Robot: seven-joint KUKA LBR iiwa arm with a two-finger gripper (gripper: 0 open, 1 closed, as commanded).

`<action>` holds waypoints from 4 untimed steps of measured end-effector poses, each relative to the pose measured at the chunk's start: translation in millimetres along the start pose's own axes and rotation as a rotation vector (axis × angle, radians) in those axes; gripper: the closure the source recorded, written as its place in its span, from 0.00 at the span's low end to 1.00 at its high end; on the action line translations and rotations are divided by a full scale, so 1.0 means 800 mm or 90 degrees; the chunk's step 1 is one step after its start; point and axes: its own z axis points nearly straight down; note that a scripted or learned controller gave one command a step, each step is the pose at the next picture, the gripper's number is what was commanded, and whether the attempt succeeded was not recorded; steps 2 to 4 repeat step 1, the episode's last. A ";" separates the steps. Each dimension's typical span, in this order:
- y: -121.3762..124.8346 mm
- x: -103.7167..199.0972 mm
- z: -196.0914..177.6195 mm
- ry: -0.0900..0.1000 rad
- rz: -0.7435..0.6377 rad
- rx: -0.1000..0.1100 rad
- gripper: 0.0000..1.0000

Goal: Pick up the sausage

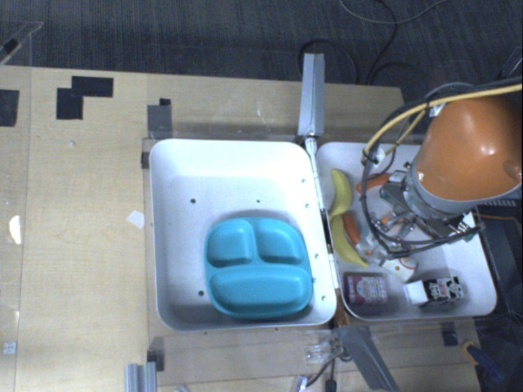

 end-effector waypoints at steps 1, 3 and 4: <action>0.029 -0.012 -0.061 -0.001 -0.130 0.002 1.00; 0.029 -0.012 -0.061 -0.001 -0.130 0.002 1.00; 0.029 -0.012 -0.061 -0.001 -0.130 0.002 1.00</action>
